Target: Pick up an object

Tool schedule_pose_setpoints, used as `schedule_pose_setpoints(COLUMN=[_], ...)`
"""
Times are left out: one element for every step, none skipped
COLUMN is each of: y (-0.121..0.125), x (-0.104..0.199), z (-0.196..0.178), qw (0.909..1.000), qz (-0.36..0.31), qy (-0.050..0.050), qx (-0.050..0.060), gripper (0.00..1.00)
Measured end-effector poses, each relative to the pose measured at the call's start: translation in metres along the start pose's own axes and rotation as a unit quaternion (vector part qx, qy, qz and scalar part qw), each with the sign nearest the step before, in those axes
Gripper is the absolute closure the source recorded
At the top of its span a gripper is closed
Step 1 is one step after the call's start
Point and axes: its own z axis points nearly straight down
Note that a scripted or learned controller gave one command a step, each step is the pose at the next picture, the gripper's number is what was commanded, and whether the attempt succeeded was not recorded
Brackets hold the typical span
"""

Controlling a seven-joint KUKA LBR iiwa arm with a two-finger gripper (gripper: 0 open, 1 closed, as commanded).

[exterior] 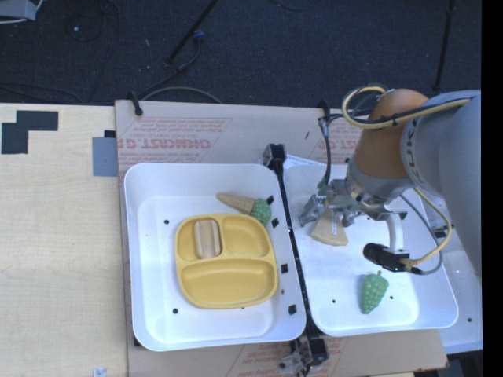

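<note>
Viewed from above, the gripper (328,214) is seen low in the right bin (428,316), directly over a tan wedge-shaped object (331,234) resembling a cheese slice, close to the divider (287,234) between the bins. Whether the wedge is gripped, or how widely the tool is parted, cannot be told, since the wrist hides the contact.

For a sound pick, the wedge would best be straddled across its narrower faces and seated fully before any lift, with the rise kept vertical so that the piece is not dragged against the divider.

A green grape bunch (374,291) lies well apart toward the near wall, and bare floor is left between the two. A black cable connector (385,255) hangs between wrist and grapes and could snag. In the left bin (145,210), a yellow divided plate (228,277) bearing a bread slice (207,237) and an ice-cream cone (245,204) are set aside from the work.
</note>
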Motion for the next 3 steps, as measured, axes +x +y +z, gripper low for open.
schedule_pose_setpoints(y=[0.000, -0.006, -0.005], x=[-0.001, 0.002, 0.001], z=[-0.013, -0.057, -0.104], qw=[1.0000, 1.0000, 1.0000], qz=[0.002, 0.001, -0.001], qy=[0.000, -0.001, -0.001], qx=[-0.001, -0.004, -0.005], gripper=[1.00, 1.00, 1.00])
